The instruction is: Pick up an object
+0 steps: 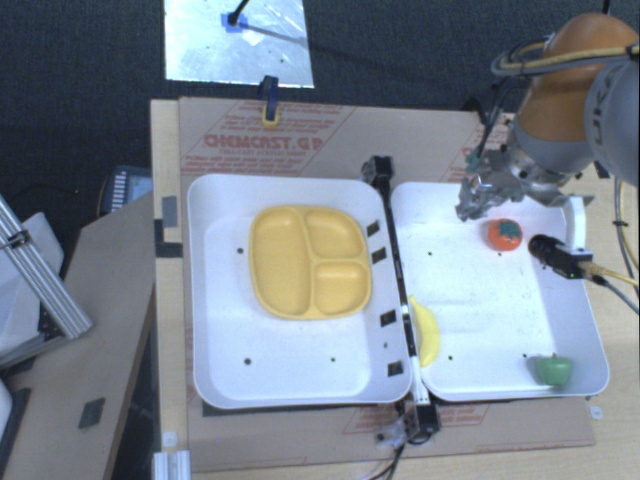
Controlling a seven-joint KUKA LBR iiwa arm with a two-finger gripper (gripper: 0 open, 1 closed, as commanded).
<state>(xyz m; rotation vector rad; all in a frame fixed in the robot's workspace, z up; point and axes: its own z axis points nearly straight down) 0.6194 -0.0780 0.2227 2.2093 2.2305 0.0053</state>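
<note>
Camera view: two shallow white bins side by side on a cardboard-covered bench (300, 138). The left bin (215, 298) holds a yellow divided plate (308, 261) with three compartments, roughly mid-bin, lying flat. The right bin (480, 298) holds three small items. An orange tomato-like toy with a green top (504, 234) sits in the far right part of the bin. A yellow banana-shaped piece (426, 332) lies against the left wall, next to the divider between the bins. A green object (551, 370) sits in the near right corner, touching or almost touching the rim.

The arm comes in from the right, its orange band (575, 78) above the wrist. The gripper (472, 208) hangs over the far edge of the right bin, just left of the orange toy and apart from it. Nothing is visible between the fingers. Claw state: cannot tell, the fingertips are too small and blurred. A black part (560, 256) sticks out over the right side of the bin, just right of the orange toy.

A shiny foil-like sheet (238, 28) lies beyond the bench on the dark floor, and a yellow clamp (270, 103) sits at the far edge of the cardboard. Metal rails (35, 278) at far left.
</note>
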